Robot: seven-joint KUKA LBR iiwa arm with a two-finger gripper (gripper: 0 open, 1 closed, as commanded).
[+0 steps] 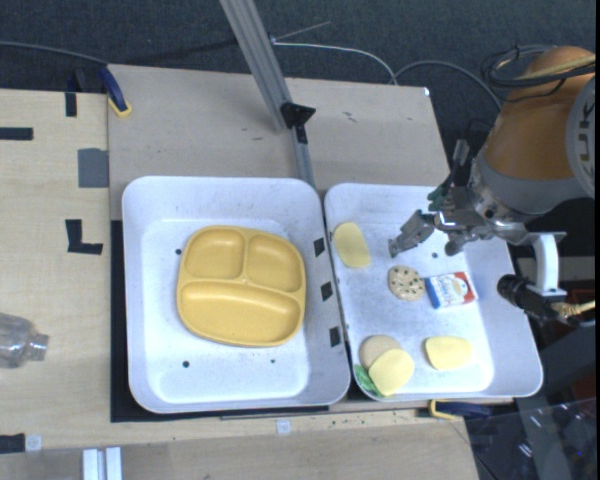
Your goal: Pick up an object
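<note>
cookie (406, 284) lies flat in the right bin (500, 373), just left of a small blue and red packet (450, 290), so i judge nothing is picked up yet. my jaws (432, 233) hang above it toward the far side, spread apart and empty.

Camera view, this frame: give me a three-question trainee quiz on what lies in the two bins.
1. True or false: the yellow divided tray lies in the same bin as the cookie.
2. Which lies nearest the gripper? A) cookie B) plastic bottle C) yellow divided tray
3. What small packet lies just right of the cookie?

Key: 1 false; 2 A; 3 the red, white and blue packet.
</note>
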